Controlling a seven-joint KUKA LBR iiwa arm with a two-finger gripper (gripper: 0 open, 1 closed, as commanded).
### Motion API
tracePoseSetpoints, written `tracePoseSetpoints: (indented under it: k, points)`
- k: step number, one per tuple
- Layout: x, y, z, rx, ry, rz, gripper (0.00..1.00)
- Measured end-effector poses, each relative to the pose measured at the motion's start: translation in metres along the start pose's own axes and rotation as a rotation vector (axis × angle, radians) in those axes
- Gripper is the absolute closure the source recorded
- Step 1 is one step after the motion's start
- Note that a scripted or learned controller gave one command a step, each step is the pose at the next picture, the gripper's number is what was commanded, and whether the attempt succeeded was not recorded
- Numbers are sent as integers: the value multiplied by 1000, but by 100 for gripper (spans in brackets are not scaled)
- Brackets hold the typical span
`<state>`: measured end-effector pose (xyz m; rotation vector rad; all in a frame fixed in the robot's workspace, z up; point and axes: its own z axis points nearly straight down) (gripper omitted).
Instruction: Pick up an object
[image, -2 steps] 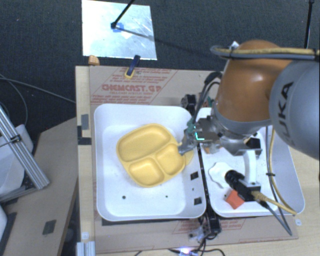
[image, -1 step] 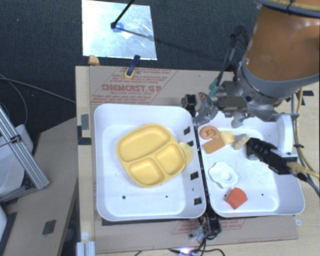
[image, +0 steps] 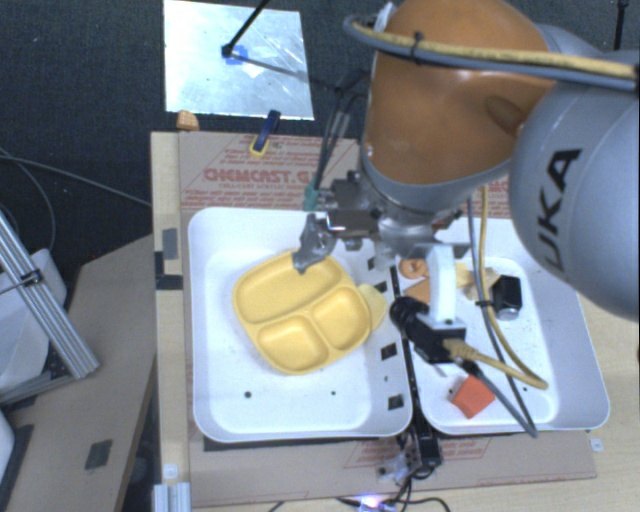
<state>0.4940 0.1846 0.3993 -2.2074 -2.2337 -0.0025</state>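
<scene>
While the arm leans in from the right, gripper (image: 312, 250) sits at far rim of yellow divided tray (image: 300, 320) in left bin (image: 215, 400); finger state: can't tell.

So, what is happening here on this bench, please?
A grey robot arm reaches in from the right over two white bins. Its tool is low over the left bin, at the upper edge of a yellow divided tray that lies there. Whether the tool grips the tray cannot be judged from this view. The right bin holds small things, among them an orange block and a black piece. Nothing looks lifted yet.
</scene>
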Motion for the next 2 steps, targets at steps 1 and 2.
tracePoseSetpoints:
  k: [1,2]
  points:
    - [-14,27,-51,-8,0,11,0]
    - [54,-3,-61,-2,1,1,0]
